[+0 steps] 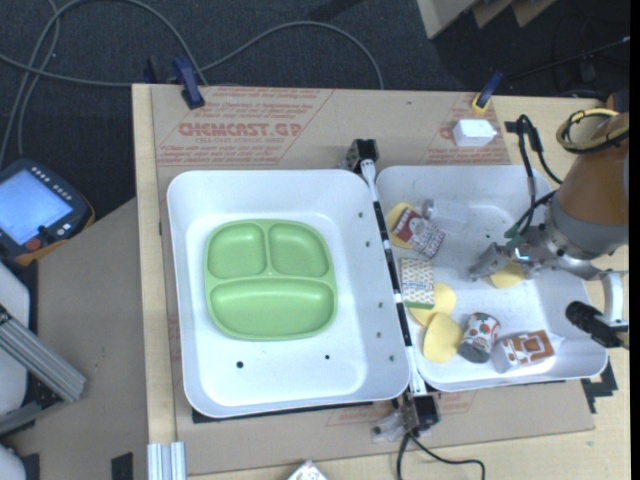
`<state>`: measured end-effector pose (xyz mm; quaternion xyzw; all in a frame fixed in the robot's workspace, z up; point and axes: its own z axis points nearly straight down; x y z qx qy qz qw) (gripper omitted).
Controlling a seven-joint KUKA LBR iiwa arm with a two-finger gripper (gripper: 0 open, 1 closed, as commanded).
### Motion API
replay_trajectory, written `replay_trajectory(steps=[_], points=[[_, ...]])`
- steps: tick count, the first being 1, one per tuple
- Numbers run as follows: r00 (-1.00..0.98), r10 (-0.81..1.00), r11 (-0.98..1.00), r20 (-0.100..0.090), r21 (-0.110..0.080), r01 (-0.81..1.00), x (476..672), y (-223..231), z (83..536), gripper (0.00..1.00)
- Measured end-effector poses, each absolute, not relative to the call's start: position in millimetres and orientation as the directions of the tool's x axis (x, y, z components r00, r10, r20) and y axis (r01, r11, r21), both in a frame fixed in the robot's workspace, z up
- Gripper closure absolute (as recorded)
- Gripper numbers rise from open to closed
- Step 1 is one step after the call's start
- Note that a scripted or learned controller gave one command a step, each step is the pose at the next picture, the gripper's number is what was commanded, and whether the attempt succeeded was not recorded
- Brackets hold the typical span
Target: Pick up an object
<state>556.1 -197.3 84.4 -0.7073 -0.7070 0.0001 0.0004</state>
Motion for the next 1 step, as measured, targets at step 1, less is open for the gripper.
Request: replay_trajectory(steps=[1], points=[[0.001,1.0,-0.001,0.001,-0.002,1.0,546.8,-212.1,84.8,0.0]])
